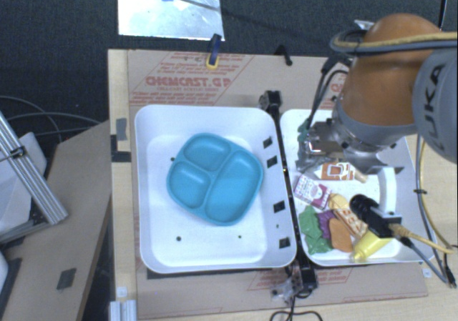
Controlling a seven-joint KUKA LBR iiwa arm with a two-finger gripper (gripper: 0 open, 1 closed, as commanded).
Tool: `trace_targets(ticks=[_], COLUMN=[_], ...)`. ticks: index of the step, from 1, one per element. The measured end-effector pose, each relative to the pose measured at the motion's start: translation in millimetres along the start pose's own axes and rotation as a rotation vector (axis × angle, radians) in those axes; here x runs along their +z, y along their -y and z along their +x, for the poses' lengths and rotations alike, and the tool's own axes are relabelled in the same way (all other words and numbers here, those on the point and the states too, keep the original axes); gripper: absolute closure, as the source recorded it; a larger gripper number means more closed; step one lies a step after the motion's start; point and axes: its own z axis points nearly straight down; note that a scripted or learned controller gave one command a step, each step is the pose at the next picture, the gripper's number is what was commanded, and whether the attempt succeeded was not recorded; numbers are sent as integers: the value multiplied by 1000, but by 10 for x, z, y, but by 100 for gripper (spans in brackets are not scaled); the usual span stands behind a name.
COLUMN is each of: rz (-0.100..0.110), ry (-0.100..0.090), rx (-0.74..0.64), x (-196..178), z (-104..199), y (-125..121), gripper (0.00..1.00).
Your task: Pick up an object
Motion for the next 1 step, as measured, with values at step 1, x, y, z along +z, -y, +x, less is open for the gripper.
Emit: trace_targets(ticks=[1], rz=[9], ry=[-2], rx=[-10], x=[-334], z=[408], y=[91], gripper=[100])
